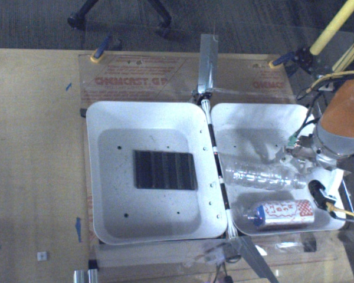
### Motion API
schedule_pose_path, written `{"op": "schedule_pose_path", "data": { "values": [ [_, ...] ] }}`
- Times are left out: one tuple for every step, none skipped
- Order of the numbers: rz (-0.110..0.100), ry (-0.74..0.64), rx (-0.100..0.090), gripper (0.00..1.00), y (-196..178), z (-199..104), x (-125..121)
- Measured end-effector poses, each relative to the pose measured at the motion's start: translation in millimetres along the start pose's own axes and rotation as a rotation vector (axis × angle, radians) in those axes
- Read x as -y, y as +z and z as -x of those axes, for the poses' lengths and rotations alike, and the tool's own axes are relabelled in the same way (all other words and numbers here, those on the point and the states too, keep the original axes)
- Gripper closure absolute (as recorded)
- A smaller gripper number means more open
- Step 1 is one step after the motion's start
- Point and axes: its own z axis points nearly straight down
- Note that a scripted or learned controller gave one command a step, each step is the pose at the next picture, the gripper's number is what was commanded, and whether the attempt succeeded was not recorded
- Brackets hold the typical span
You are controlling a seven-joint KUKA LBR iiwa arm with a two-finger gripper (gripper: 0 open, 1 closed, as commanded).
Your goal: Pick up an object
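Camera view: the arm's tool (295, 152) hangs over the right bin (224, 118), whether parted or closed I cannot tell. A clear bottle (261, 175) lies just left of it, long axis crosswise; a red-checked tube (283, 213) lies nearer the front wall.

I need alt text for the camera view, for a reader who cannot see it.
The arm reaches over the right bin, which holds a clear bottle and a red-and-white tube. The left bin holds a dark ribbed pad.
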Motion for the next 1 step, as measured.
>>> {"op": "schedule_pose_path", "data": {
  "values": [
    [0.005,0.000,0.003,1.00,-11.0,0.8,-1.5]
  ]
}}
